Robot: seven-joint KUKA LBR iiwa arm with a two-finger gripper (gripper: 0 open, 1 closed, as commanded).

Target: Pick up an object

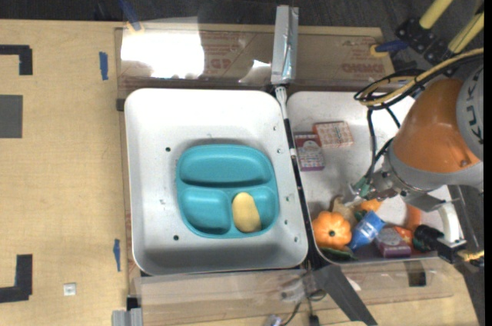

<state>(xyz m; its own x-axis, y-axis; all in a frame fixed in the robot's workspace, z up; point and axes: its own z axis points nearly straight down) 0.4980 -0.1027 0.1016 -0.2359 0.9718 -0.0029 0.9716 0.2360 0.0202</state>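
From my remote seat I look down at a slant on a tan wooden surface (61, 186) carrying two shallow white bins side by side. The left bin (154, 124) holds a teal divided tray (219, 174) with a yellow lemon-shaped object (246, 212) lying in its lower right compartment. The right bin (338, 105) holds a clutter of small things: a pink-and-white carton (334, 134) near the back, a small labelled packet (310, 152) just beside it, an orange pumpkin-like toy (331, 229) near the front left corner, a blue block (367, 229) touching it on the right, and a purple packet (394, 241) further right.

The grey arm with its orange band (434, 136) reaches in from the right and hangs over the right bin. Its claw (367, 192) sits low among the clutter, just above the blue block and pumpkin toy. I cannot tell whether the claw is apart or together, nor whether anything is in it.
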